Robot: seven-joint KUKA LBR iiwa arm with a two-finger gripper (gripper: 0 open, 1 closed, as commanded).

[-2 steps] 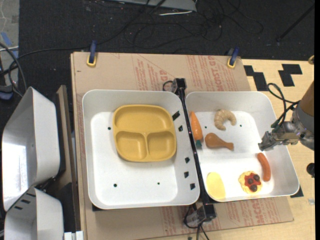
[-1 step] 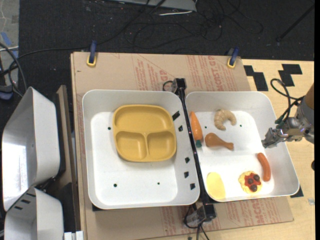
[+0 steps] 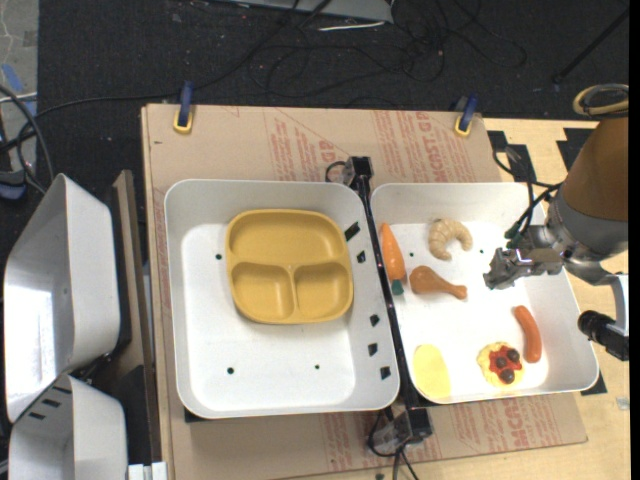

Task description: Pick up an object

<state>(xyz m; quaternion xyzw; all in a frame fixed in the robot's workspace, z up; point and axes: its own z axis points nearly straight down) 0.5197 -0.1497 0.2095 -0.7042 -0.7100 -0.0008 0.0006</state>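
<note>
1. While my gripper (image 3: 502,271) hangs over the right bin (image 3: 480,200), near the middle of its right half, I hold nothing; I cannot tell how it is set from this slanted view.
2. Any of the toy foods in this bin would serve as my object: a carrot (image 3: 392,253) lies along the left wall, a croissant (image 3: 449,236) sits toward the back edge, and a chicken drumstick (image 3: 437,284) rests near the bin's centre.
3. Toward the front edge lie a yellow slice (image 3: 431,369) at the left, a small pizza (image 3: 501,362) nearer the front right corner, and a sausage (image 3: 528,332) just beside the pizza along the right wall.
4. My judgement is that the drumstick is the best target: it is close to me and well apart from its neighbours, so I would not nudge anything else.
5. To do it well, I should centre over its thick meaty end, turn so I close across its narrow width, and come straight down.
6. I should stay away from the sausage and pizza, which sit close together near the wall.
7. My left bin (image 3: 190,298) carries a yellow divided tray (image 3: 290,266), which I can ignore
</note>
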